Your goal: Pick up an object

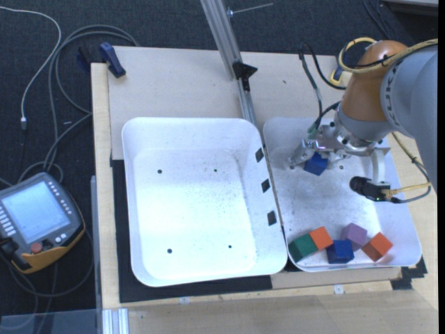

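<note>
My gripper (314, 160) hangs over the upper part of the right bin (327, 200), with the grey arm and its orange band reaching in from the right. A small blue block (316, 165) sits between its fingers, and the gripper is shut on it. Along the bin's near edge lie several loose blocks: a green one (302, 246), an orange one (321, 238), a second blue one (341, 251), a purple one (356, 234) and another orange one (378, 245).
The left bin (149, 186) stands beside the right one, its rim touching it. A metal post (222, 33) rises behind the bins. A black cable connector (368, 186) hangs off the arm over the right bin.
</note>
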